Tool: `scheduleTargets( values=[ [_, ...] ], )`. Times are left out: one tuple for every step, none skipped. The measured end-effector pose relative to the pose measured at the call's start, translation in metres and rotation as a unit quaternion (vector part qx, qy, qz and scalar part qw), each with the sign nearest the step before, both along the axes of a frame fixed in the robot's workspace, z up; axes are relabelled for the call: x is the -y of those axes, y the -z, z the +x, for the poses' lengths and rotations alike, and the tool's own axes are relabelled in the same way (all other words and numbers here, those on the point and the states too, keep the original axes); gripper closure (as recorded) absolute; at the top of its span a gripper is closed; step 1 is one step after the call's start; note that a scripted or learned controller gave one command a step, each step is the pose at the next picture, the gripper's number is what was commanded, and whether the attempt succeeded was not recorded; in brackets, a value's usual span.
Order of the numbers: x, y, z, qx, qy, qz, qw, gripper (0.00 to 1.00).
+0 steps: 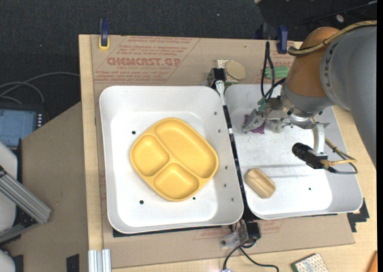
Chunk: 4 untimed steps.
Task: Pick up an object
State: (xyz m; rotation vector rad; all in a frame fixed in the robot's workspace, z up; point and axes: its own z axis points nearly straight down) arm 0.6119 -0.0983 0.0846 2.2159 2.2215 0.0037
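Arm (335, 61) over right bin (335, 202) | gripper (263, 120) low at bin's far left, finger state unclear, purple item (256, 126) at tips | tan block (260, 182) near front edge | yellow tray (173, 158) in left bin (119, 115)

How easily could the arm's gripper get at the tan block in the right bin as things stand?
Probably easily: the tan block lies alone on the right bin's floor, nothing over it, and the gripper hangs in that bin's far end.
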Motion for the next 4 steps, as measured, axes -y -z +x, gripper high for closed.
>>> scheduleTargets(
  values=[
    [0.001, -0.011, -0.001, 0.001, 0.001, -0.0004, 1.0000, 1.00],
    [0.001, -0.010, -0.001, 0.000, 0.001, -0.0005, 1.0000, 0.00],
    [-0.002, 0.000, 0.041, 0.000, 0.000, -0.0002, 1.0000, 0.00],
    [-0.002, -0.013, 0.042, 0.003, 0.001, -0.0011, 1.0000, 1.00]
  ],
)
